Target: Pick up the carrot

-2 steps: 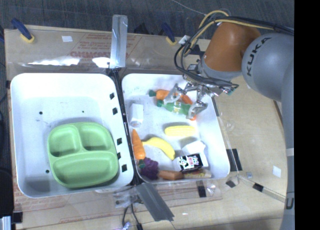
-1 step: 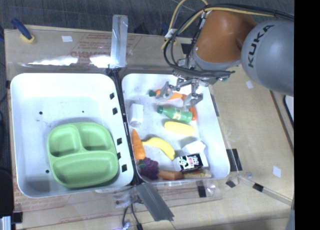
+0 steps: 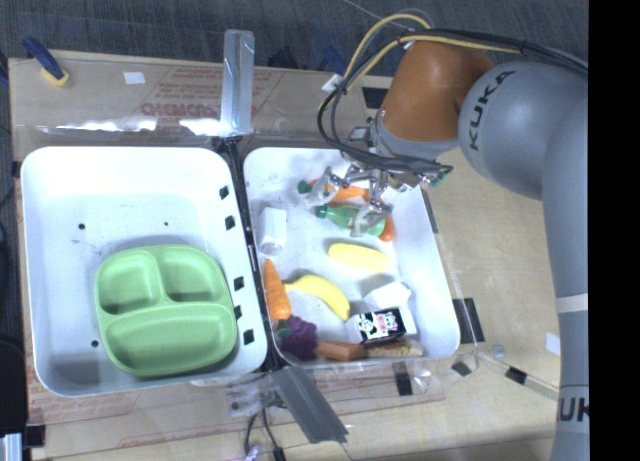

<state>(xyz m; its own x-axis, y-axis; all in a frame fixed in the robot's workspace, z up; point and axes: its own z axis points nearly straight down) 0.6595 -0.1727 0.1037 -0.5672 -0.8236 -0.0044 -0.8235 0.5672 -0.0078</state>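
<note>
gripper [image 3: 370, 194]: upper part of right bin [image 3: 430, 249], over small carrot [image 3: 349, 193]
fingers: grip state can't tell
tray [image 3: 160, 309]: left bin [image 3: 60, 199]

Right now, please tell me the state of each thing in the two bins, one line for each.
Green tray: lying flat in the left bin, compartments bare.
Carrot: lying in the right bin at its left wall.
Banana: lying flat beside the carrot.
Milk carton: lying on its side.
End effector: low over the right bin's far end.
</note>
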